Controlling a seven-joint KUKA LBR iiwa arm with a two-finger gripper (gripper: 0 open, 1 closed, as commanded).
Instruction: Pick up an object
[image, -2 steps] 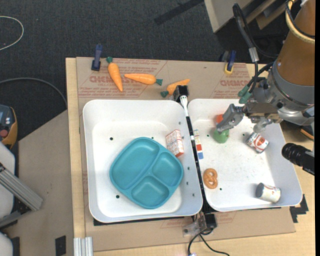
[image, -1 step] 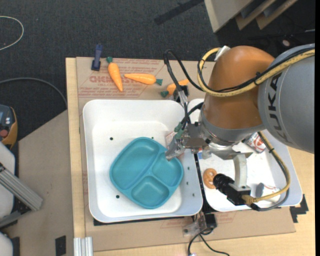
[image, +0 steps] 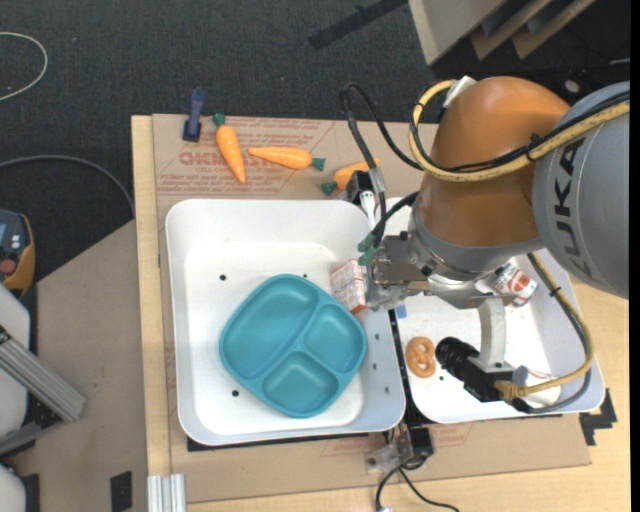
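**Gripper low at the seam between the bins, beside a small packet**

The arm (image: 490, 150) looms closest to the lens, its orange band and grey wrist covering much of the right bin (image: 545, 340) as it reaches in from the right. The gripper (image: 383, 283) sits low at the divide between the two bins, over the right edge of the left bin (image: 200, 220). From this angle the wrist hides it too much to tell whether it is parted, closed, or clamped on anything.

Just to the gripper's left, a small pink-and-white packet (image: 349, 284) lies on the floor of the left bin. It is right against the gripper, and its lower side is at the rim of a teal divided plate (image: 293, 344). The plate has three compartments and takes up the middle and lower part of that bin.

In the right bin a pretzel (image: 421, 356) lies near the left wall, below the gripper. A red-and-white item (image: 516, 284) shows at the edge of the wrist, and a small blue piece (image: 400, 313) sits just under the gripper at the seam.

Both bins rest on a cardboard sheet (image: 160, 180). On its far strip, beyond the left bin, lie two toy carrots (image: 231, 151) (image: 283, 157) almost end to end. A third orange piece (image: 349, 176) lies to their right, and a blue object (image: 193, 113) sits at the far left corner.
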